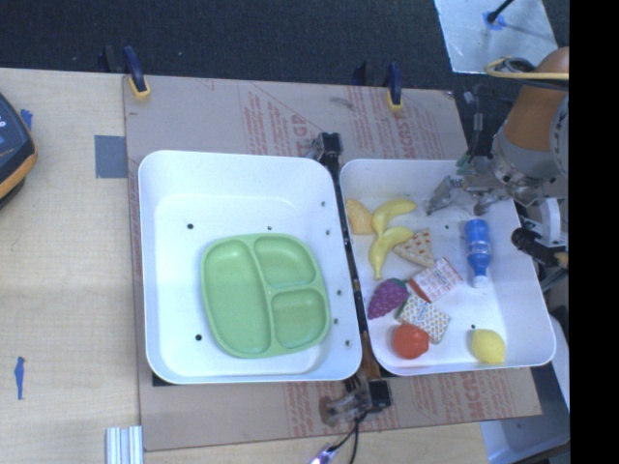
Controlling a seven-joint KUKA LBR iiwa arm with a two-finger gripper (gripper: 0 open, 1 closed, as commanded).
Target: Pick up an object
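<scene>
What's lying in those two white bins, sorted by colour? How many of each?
Yellow: 4 (two bananas, a lemon, a yellow piece)
Red: 1 (tomato)
Purple: 1 (grapes)
Blue: 1 (bottle)
Green: 1 (divided tray)
Mixed colours: 3 (pizza slice, two small packets)
Total: 11
</scene>
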